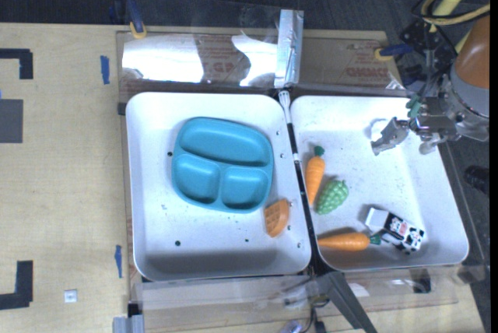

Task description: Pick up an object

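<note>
In the right bin (436, 191), an orange carrot (313, 176) lies lengthwise near the left wall. A green bumpy fruit (332, 196) rests right beside it. A second carrot (342, 241) lies along the front wall, and a small white and black toy (397, 229) sits just right of its leafy end. My gripper (406, 140) hovers over the bin's back right part, well apart from all of these. Its fingers stand open with nothing between them.
The left bin (148, 191) holds a blue divided plate (222, 162) and an orange bread-like piece (276, 216) against its right wall. A shiny clear panel (202, 51) stands behind the bins. Cables (447, 1) hang at the back right.
</note>
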Available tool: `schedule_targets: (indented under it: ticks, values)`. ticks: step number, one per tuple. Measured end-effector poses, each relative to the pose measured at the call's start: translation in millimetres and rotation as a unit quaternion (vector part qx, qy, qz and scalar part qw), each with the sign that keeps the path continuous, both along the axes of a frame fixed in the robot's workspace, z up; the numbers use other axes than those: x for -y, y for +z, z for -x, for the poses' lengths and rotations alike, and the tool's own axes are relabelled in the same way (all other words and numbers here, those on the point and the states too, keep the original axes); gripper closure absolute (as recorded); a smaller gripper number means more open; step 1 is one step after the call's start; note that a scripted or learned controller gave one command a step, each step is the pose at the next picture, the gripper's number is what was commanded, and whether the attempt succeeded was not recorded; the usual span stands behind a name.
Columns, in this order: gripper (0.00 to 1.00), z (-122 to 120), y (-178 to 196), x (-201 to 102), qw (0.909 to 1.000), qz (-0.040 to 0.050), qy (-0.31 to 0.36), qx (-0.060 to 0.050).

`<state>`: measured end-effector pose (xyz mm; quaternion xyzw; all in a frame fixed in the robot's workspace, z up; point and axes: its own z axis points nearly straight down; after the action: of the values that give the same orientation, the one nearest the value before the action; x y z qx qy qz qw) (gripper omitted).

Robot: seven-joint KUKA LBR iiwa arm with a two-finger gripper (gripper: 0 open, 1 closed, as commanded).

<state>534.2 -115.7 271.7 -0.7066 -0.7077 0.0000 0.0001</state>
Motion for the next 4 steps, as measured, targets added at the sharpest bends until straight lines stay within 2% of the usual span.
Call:
schedule_targets:
  ticks: [1,2,3,4]
  values:
    - [0.00,55.5,-76.7,-49.6,0.9994,-0.0004,0.033,-0.002]
    - [0.00,9.2,-88.0,-86.1,0.9991,0.0000,0.042,0.000]
    - [0.00,8.5,-143.5,-12.0,0.9964,0.0001,0.084,0.000]
    - [0.00,53.1,-184.4,-14.6,0.9951,0.0008,0.099,0.003]
